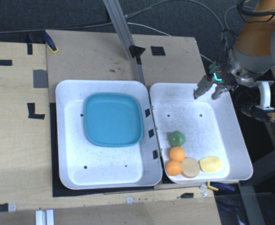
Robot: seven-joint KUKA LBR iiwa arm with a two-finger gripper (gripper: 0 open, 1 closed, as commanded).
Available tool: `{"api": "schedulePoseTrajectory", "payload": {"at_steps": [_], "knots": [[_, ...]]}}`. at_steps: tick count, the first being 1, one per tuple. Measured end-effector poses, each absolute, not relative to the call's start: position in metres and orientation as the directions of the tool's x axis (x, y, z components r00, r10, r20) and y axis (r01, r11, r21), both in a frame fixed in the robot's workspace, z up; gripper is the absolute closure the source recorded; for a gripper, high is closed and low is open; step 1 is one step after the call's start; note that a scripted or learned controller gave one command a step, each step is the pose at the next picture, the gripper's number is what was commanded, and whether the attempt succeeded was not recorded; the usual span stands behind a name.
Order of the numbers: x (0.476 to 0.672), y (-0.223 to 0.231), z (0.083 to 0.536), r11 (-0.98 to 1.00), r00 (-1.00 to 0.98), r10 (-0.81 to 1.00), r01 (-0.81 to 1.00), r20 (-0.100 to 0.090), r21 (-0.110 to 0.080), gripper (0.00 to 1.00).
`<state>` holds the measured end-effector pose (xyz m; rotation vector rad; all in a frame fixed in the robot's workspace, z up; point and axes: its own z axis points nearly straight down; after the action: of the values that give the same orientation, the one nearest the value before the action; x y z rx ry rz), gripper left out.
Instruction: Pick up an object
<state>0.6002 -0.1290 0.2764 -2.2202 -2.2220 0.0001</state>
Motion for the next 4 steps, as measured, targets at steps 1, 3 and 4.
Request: {"api": "schedulePoseTrajectory", "payload": {"at_steps": [1, 3, 4], "knots": [[0.600, -0.129, 0.276, 0.001, -0.001, 1.000, 1.000, 0.000, 0.000, 0.00], [0.598, -0.128, 0.170, 0.000, 0.000, 1.000, 1.000, 0.001, -0.006, 0.00], [0.595, -0.125, 0.127, 0.001, -0.001, 1.000, 1.000, 0.001, -0.004, 0.00]]}}
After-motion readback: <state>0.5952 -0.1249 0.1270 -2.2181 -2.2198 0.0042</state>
